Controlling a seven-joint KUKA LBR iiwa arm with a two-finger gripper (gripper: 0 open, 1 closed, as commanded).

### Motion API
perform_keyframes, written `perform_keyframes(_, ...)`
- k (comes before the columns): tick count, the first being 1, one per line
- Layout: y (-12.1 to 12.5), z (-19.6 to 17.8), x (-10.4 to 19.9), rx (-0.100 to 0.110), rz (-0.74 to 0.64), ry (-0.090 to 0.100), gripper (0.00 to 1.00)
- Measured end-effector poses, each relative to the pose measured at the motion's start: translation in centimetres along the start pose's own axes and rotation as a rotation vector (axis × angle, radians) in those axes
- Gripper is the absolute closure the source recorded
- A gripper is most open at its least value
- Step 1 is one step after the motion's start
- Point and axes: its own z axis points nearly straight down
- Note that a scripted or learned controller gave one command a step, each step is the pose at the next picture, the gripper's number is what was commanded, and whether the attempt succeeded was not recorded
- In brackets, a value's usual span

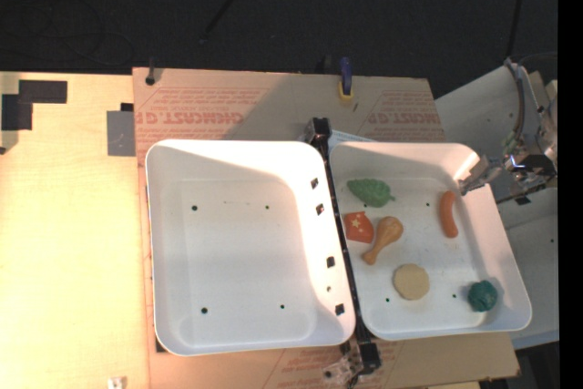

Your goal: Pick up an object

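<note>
Bench: a pale wooden benchtop (64, 232) fills the 9 o'clock side of the camera view, with a brown cardboard sheet (228, 109) printed in red lying under both bins.
Left bin: a shallow white plastic bin (164, 196) sits just left of centre, its floor marked by a few small dark holes.
Divider: a row of small black clips (321, 209) runs along the seam where the two bins touch.
Right bin: a second shallow white plastic bin (510, 260) lies at 3 o'clock from the first, and every loose object is in it.
Green leafy piece: a flat green toy lettuce leaf (370, 191) lies at the bin's 11 o'clock.
Red piece: a small red-orange block (358, 227) rests at 9 o'clock, beside the drumstick; whether they touch is unclear.
Drumstick: a tan toy chicken leg (383, 239) lies tilted near the bin's centre.
Disc: a pale cream round disc (411, 281) sits at 6 o'clock, below the drumstick.
Sausage: an orange-red toy sausage (449, 214) lies upright at 2 o'clock.
Ball: a dark green lumpy ball (483, 295) sits at 5 o'clock, near the rim.
Gripper: the two-finger gripper (524, 167) hangs at the view's 3 o'clock edge, outside the right bin's rim; I cannot tell how its fingers are set, and nothing is seen in it.
</note>
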Motion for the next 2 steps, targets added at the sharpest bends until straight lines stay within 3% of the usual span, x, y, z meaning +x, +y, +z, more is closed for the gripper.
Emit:
perform_keyframes(1, -5.93, -19.62, 2.33, 0.0, 0.0, 0.001, 0.0)
perform_keyframes(2, -5.8, -19.68, 2.44, 0.017, -0.004, 0.005, 1.0)
